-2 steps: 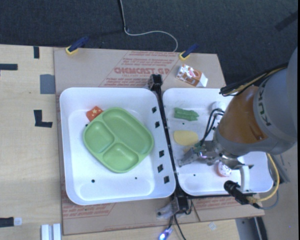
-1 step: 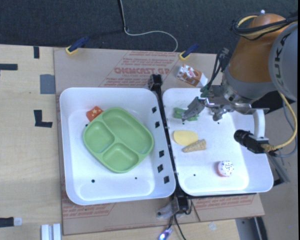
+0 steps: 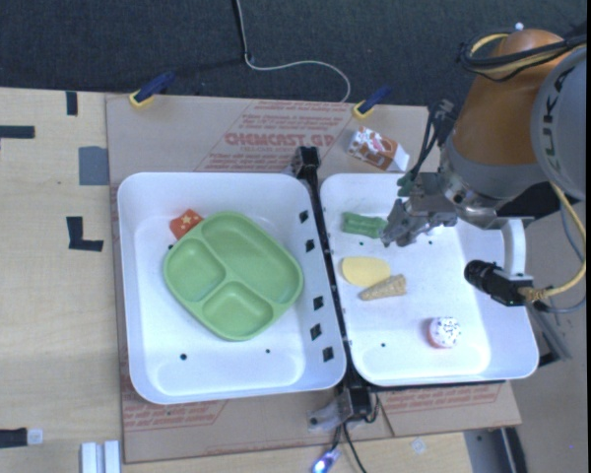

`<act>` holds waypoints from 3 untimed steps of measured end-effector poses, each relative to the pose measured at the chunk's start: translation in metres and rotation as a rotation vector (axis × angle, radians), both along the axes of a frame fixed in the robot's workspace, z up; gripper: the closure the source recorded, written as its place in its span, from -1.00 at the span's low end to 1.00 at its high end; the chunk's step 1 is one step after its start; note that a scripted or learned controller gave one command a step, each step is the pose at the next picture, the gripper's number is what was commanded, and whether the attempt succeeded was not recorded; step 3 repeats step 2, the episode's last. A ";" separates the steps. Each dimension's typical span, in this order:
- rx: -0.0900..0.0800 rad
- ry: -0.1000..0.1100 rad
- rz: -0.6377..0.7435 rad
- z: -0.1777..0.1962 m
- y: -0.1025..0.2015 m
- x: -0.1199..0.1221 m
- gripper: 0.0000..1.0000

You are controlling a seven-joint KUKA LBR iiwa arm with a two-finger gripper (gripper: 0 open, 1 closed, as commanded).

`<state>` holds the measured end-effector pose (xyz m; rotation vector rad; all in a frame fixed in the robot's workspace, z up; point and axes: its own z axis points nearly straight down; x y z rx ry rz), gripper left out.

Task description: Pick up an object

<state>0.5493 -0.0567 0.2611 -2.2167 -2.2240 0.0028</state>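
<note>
Two bins: a left bin [image 3: 143, 264] and a right bin [image 3: 492, 358], both shallow and white, are seen side by side on a cardboard sheet [image 3: 266, 131].
Gripper: the gripper [image 3: 402, 233] is seen low over the far part of the right bin; whether it is released or clenched cannot be told.
Green block: a dark green oblong piece [image 3: 362, 225] is seen just left of the gripper, at or touching its tip; contact cannot be confirmed, and nothing is shown between the fingers.
Yellow piece: a pale yellow rounded object [image 3: 364, 269] is placed nearer the camera than the gripper and slightly to its left.
Cone: a tan cone-shaped toy [image 3: 384, 288] is laid just beside the yellow piece, on its near side.
Speckled ball: a small white and pink round object [image 3: 444, 332] is placed well apart from the gripper, toward the near rim.
Green tray: a divided green plate [image 3: 233, 275] is held in the left bin, far to the gripper's left.
Red piece: a small orange-red object [image 3: 184, 223] is seen touching the tray's far edge.
Packet: a small printed packet [image 3: 376, 149] is laid on the cardboard, beyond the gripper, outside the bins.
</note>
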 end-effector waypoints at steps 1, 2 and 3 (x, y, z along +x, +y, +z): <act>0.003 -0.014 0.004 0.118 0.050 -0.047 1.00; 0.001 0.002 0.003 0.088 0.100 -0.067 1.00; 0.001 0.002 0.003 0.088 0.100 -0.067 1.00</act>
